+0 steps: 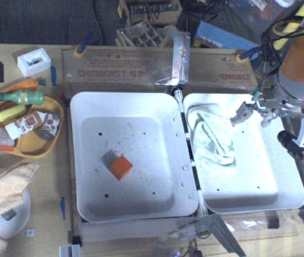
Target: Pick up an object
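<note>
An orange block lies in the left bin, a little left of that bin's middle. A crumpled white and pale green cloth lies in the left half of the right bin. My gripper hangs over the upper right part of the right bin, just to the right of the cloth. Its two fingers are spread apart and it is open, with nothing between them. The arm with its orange band comes in from the upper right.
A yellow bowl of toy food and packets sits left of the bins. A small white box lies behind it, and a beige cloth sits at the lower left. Cardboard and cables line the back edge.
</note>
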You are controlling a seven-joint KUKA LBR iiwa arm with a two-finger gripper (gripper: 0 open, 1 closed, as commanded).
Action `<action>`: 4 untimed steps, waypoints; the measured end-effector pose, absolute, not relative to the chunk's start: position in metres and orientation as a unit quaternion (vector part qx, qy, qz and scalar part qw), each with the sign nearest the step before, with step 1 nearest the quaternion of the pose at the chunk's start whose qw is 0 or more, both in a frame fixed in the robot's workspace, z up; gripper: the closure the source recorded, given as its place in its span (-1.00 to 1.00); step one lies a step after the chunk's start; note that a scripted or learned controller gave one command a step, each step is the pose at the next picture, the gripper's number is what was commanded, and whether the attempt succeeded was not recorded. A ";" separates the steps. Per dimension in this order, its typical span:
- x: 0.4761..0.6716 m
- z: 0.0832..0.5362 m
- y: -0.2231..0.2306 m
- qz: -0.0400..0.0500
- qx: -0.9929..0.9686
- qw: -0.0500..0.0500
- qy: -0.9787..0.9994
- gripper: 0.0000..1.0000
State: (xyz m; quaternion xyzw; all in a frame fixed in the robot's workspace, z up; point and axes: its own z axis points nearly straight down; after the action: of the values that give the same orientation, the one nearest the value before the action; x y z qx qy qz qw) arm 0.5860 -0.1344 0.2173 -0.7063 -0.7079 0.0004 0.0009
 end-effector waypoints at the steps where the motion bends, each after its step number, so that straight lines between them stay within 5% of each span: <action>1: 0.536 0.109 -0.127 0.000 -0.714 0.000 -0.700 -1.00; 2: 0.550 0.090 -0.098 -0.003 -0.716 -0.003 -0.698 -1.00; 3: 0.551 0.100 -0.099 -0.005 -0.718 -0.004 -0.696 1.00; 4: 0.595 0.185 -0.081 0.001 -0.762 0.000 -0.648 1.00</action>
State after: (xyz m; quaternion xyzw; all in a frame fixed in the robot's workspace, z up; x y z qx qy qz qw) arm 0.5946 -0.0809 0.1846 -0.7617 -0.6479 0.0006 -0.0002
